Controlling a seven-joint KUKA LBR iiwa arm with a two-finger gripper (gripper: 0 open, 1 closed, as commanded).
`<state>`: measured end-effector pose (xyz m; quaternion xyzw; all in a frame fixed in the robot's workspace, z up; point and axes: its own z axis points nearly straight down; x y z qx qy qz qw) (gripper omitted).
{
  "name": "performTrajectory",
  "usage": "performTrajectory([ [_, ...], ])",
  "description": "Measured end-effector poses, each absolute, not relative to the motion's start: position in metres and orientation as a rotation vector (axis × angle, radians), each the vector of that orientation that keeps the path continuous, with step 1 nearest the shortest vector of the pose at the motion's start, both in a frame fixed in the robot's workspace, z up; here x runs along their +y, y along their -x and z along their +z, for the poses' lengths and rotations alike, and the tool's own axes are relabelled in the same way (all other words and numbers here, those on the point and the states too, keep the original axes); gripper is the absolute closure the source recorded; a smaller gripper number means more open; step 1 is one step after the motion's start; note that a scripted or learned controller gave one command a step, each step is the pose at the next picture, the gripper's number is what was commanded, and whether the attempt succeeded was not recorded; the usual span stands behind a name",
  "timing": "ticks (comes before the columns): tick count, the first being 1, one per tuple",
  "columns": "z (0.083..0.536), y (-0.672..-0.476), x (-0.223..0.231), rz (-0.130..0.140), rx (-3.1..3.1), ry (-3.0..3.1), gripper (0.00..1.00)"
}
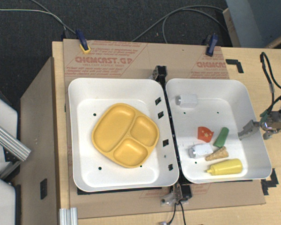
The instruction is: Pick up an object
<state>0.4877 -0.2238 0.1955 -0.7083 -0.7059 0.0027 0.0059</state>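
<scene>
Pincer (246, 130) at right bin's (253, 172) right rim, holding nothing, apparently; spread unclear.

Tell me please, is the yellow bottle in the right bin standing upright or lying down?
Lying down. The yellow bottle rests on its side on the floor of the right bin, near the front wall, its long axis roughly level across the view.

I work in a robotics lab, not a home. My bench (42, 125) is a plywood top covered by a cardboard sheet (145, 60) held with two clamps (83, 41). Loose cables (178, 18) trail over dark carpet (28, 36). An aluminium rail (7, 137) stands at left. Two white bins (75, 125) hold toy food and a yellow tray (125, 135).
</scene>
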Motion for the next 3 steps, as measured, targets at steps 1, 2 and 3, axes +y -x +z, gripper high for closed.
performTrajectory([
  [1,0.201,-0.491,-0.223,0.000,-2.221,2.220,0.00],
  [2,0.156,-0.496,-0.218,0.002,-2.218,2.216,0.00],
  [3,0.114,-0.493,-0.218,0.002,-2.216,2.217,0.00],
])
